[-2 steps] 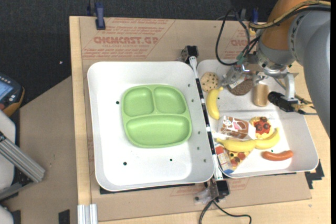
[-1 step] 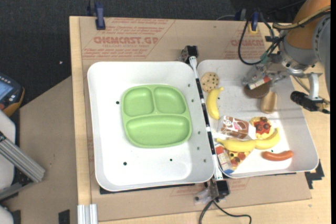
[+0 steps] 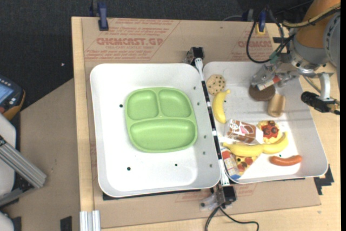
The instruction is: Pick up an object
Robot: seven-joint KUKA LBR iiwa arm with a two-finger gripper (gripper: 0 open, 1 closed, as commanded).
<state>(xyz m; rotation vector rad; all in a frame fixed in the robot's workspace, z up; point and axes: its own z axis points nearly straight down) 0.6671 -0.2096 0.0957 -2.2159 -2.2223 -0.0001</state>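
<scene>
- A grey KUKA arm (image 3: 319, 35) with an orange band reaches in from the right over the far end of the right-hand white bin (image 3: 311, 140), seen from the camera fixed above the bench.
- Its gripper (image 3: 266, 79) hangs low over a round brown disc-shaped item (image 3: 261, 92) near the bin's far edge; from where I stand, I cannot tell how its end is set or whether it holds anything, as cables and the wrist clutter that spot.
- Just beside the brown disc, toward the near side, stands a small tan cylinder (image 3: 276, 105).
- A chocolate-chip cookie (image 3: 215, 83) lies at the bin's far left corner, with a yellow banana (image 3: 219, 106) just below it along the left wall.
- Farther toward the near end: a small printed packet (image 3: 241, 131), a pizza slice toy (image 3: 268, 129), a second banana (image 3: 257, 147) curving beneath them, and a red-orange sausage (image 3: 285, 159) near the right corner.
- A small colourful carton (image 3: 232, 164) sits against the near left wall.
- The left-hand white bin (image 3: 108, 165) carries a green divided plate (image 3: 160, 119) with three compartments, lying flat at its centre.
- Both bins rest on a brown board (image 3: 130, 40) printed with red lettering, clamped at its far edge by blue clamps (image 3: 101, 13).
</scene>
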